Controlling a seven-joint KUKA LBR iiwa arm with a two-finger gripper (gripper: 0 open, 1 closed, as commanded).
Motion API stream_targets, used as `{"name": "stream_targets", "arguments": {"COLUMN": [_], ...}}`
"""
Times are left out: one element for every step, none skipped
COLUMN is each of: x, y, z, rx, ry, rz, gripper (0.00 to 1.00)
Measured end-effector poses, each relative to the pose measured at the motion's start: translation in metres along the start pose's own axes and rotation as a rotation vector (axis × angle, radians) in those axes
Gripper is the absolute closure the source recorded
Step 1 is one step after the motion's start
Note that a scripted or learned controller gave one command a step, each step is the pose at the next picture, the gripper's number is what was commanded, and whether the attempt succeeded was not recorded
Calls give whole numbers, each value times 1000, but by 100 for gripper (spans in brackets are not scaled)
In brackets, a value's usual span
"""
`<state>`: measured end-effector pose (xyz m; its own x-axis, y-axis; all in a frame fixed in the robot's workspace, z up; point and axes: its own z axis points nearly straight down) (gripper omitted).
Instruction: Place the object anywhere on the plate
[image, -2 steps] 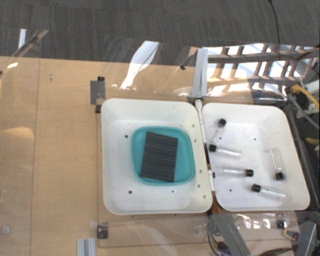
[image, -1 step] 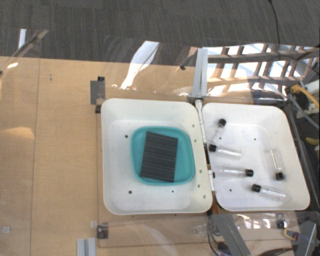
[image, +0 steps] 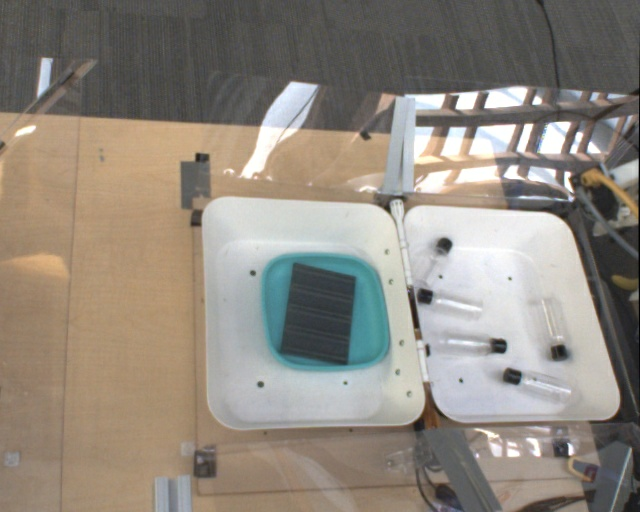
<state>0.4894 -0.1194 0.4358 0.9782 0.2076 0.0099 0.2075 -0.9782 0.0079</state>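
Note:
A teal square plate (image: 373, 318) lies in the middle of the left white bin (image: 230, 350). A dark grey ribbed rectangular block (image: 319, 312) rests flat on the plate, slightly tilted, covering most of its centre. In the right white bin (image: 590, 390) lie several clear tubes with black caps, such as a tube (image: 448, 299) near the divider and a tube (image: 537, 381) near the front.
A metal post (image: 399, 150) stands behind the seam between the bins. A metal frame (image: 530, 130) with cables runs along the back right. Bare wooden bench (image: 100, 330) stretches to the left of the bins.

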Motion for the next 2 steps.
{"name": "stream_targets", "arguments": {"x": [0, 0], "y": [0, 0], "z": [0, 0], "rx": [0, 0], "ry": [0, 0], "rz": [0, 0], "gripper": [0, 0]}}
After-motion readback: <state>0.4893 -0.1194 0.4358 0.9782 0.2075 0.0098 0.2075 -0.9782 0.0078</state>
